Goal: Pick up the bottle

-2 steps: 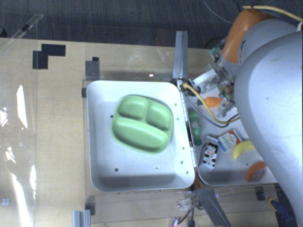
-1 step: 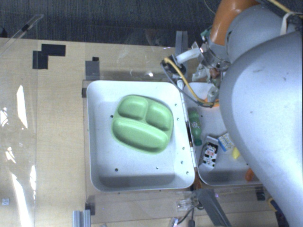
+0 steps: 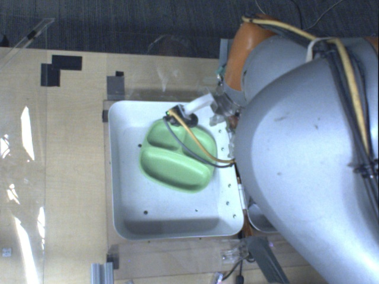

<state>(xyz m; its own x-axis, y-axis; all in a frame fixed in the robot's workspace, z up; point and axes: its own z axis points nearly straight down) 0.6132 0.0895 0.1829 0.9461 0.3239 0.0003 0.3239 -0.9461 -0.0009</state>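
Near the middle of the bin (image 3: 127, 176) lies the green bottle (image 3: 176, 158), flat on its side, with the gripper (image 3: 218, 112) by its far right edge. We cannot tell whether the gripper is open or closed. We judge the bottle to be light, smooth plastic, likely slippery and slightly yielding. We would grip it across the crease between its two lobes.

A robotics lab: a grey arm (image 3: 308, 158) over a white bin (image 3: 118, 176) on a pale bench (image 3: 74, 135), dark carpet (image 3: 118, 5) beyond.
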